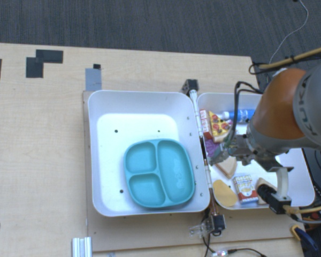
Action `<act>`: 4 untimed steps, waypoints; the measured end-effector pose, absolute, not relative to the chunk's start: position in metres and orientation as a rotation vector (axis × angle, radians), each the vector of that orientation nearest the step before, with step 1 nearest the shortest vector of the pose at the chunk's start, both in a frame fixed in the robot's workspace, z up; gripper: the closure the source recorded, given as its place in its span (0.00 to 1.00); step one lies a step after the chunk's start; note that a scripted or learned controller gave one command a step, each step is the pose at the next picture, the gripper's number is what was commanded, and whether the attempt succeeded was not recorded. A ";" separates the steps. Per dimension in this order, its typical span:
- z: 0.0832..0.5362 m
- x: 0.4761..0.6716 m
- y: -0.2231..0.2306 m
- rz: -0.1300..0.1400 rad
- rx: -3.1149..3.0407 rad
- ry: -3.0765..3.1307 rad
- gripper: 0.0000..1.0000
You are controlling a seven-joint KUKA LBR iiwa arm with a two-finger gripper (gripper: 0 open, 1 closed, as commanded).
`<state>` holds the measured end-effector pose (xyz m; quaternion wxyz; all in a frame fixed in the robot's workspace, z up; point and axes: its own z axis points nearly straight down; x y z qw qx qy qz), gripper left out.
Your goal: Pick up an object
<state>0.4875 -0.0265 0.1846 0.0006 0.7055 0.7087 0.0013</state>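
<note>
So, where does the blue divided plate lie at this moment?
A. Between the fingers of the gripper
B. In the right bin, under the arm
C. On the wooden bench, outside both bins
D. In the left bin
D: the blue divided plate rests flat on the floor of the left bin, apart from the arm, which reaches over the right bin.

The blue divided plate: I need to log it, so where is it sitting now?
In the camera view, the blue divided plate lies in the left white bin, toward its near right corner, close to the wall shared with the right bin.
</note>
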 end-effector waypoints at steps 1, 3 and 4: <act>0.185 0.487 -0.027 0.004 2.216 2.225 0.00; 0.098 0.491 -0.086 0.012 2.210 2.218 1.00; 0.185 0.525 -0.011 0.007 2.213 2.228 1.00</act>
